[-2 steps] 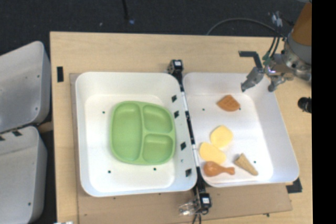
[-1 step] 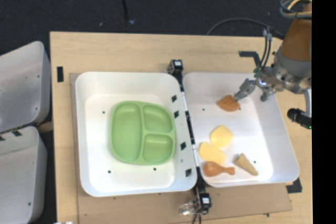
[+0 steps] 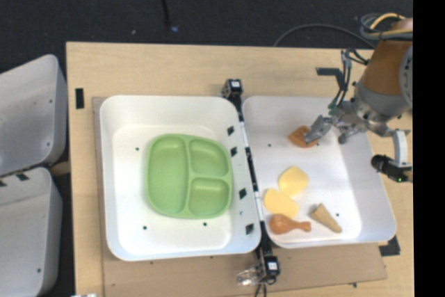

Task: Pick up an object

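Wooden bench (image 3: 160, 69) with two white bins: left bin (image 3: 115, 149), right bin (image 3: 361, 205).
Left holds one green tray (image 3: 189, 175). Right: two yellow pieces (image 3: 286, 191), one drumstick (image 3: 289, 224) lying crosswise, one cone (image 3: 325, 217), one orange piece (image 3: 301, 137) at the gripper (image 3: 314, 135); grip unclear.

Small orange-brown food piece (image 3: 300, 137) flat near right bin's (image 3: 361, 219) far wall

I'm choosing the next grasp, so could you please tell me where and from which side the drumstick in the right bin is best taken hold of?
Grip the drumstick at its thin shaft, from straight above. It lies flat along the right bin's near wall, bulb to the left touching a yellow piece, thin end pointing right toward the cone. The shaft looks narrow and has free space beside it.
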`<state>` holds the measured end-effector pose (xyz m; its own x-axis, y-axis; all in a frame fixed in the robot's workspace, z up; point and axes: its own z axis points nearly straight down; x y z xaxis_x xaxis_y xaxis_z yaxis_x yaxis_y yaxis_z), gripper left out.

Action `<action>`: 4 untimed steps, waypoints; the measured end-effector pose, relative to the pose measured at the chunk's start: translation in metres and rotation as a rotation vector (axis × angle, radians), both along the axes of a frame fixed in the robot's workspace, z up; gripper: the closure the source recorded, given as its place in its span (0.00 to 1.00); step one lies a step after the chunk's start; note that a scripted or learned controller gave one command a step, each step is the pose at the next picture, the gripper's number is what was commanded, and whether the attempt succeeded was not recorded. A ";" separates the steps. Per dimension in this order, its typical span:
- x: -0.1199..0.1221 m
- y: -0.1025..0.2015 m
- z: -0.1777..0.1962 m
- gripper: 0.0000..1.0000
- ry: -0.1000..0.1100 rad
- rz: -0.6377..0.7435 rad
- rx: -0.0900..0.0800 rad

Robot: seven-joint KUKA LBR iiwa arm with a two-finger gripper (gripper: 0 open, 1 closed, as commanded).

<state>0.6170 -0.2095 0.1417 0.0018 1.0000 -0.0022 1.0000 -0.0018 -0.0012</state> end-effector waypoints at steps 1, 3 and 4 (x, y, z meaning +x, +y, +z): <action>0.000 -0.001 -0.043 0.00 0.000 -0.002 0.000; 0.005 -0.002 0.036 1.00 -0.008 0.006 0.000; 0.000 -0.010 0.094 1.00 -0.009 0.000 -0.002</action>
